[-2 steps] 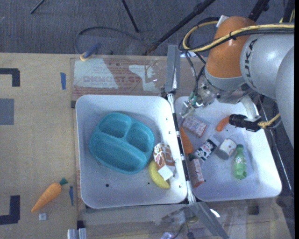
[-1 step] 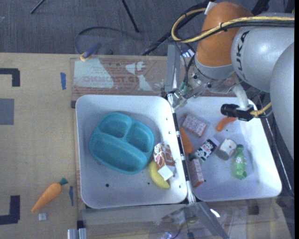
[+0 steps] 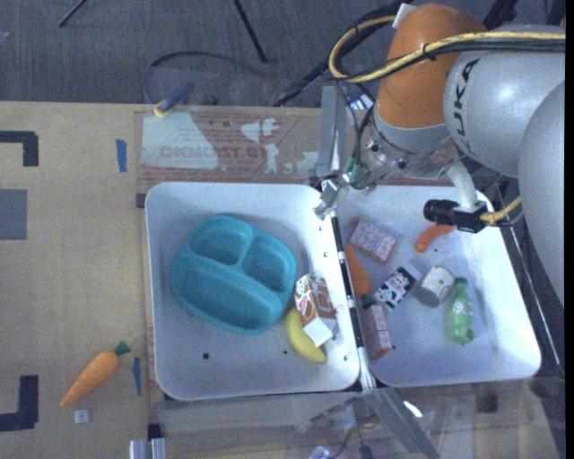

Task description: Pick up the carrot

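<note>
A pale wooden bench (image 3: 72,269) fills the left, marked with black corner brackets (image 3: 22,148) and blue tape strips (image 3: 121,154). Beyond it lies dark grey floor (image 3: 134,45) (possibly carpet), crossed by black cables (image 3: 188,67) and tripod legs (image 3: 247,27).

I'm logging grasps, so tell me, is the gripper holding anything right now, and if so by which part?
It cannot be told. The gripper sits over the top rim between the two bins, with nothing seen in it. A carrot lies below it in the right bin.

Bins (image 3: 170,296) smooth white plastic; teal tray (image 3: 233,273) matt plastic; bench (image 3: 72,296) pale wood; arm (image 3: 502,99) glossy grey.
</note>
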`<state>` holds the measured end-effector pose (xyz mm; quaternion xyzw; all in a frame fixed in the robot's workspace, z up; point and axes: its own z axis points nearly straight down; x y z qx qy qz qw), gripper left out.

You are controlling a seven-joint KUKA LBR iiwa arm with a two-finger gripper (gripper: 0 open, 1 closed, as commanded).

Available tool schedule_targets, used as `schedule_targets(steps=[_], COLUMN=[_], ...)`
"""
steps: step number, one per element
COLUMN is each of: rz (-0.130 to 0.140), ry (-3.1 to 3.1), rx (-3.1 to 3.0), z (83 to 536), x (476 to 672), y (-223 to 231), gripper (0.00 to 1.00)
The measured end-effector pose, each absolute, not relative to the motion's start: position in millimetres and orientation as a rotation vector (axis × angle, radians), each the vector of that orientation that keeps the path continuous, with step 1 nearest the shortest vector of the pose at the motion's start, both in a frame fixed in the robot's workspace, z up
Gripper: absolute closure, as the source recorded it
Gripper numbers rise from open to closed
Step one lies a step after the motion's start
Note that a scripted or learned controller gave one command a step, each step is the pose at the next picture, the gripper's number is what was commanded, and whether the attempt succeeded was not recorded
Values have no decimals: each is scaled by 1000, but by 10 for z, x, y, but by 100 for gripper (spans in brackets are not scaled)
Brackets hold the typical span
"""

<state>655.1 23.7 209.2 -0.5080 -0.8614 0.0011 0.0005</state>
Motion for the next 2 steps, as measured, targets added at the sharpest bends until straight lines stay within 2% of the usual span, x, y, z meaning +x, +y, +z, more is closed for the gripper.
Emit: schedule_targets(steps=[1, 2], rz=[4, 0], ry=[-2892, -2957], rx=[-1214, -1053], z=[1817, 1026], x=[6412, 5995], y=[710, 929], gripper=[0, 0])
